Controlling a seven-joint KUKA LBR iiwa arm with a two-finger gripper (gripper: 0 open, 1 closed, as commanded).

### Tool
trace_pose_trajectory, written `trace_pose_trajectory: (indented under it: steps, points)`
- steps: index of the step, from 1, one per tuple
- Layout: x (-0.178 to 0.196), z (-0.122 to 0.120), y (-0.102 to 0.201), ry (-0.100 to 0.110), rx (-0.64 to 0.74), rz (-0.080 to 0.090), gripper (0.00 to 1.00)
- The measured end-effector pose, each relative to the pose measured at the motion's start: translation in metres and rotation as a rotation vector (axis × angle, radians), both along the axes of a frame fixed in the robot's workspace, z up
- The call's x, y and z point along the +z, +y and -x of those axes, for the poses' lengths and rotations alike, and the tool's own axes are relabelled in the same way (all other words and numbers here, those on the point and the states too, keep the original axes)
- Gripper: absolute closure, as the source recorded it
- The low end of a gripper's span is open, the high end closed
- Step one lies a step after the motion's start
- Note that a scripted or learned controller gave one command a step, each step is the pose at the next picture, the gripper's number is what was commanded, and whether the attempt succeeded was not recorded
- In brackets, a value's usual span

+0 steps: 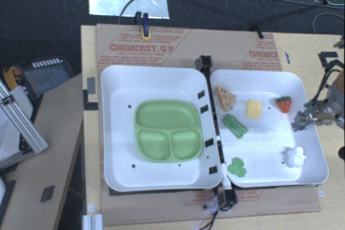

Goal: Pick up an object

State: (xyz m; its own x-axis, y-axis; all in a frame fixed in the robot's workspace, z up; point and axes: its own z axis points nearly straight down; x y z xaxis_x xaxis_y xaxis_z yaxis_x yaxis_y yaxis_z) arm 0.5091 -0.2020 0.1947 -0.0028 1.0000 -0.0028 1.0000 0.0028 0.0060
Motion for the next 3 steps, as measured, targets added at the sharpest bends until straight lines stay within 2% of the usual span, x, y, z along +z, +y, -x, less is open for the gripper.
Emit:
trace_pose_trajectory:
  steps: [1,3]
  points:
    - [0.012,-0.001,0.000,0.002,0.001,-0.001,1.00]
    - [0.000,-0.023,0.101,0.004,0.007,-0.005,1.00]
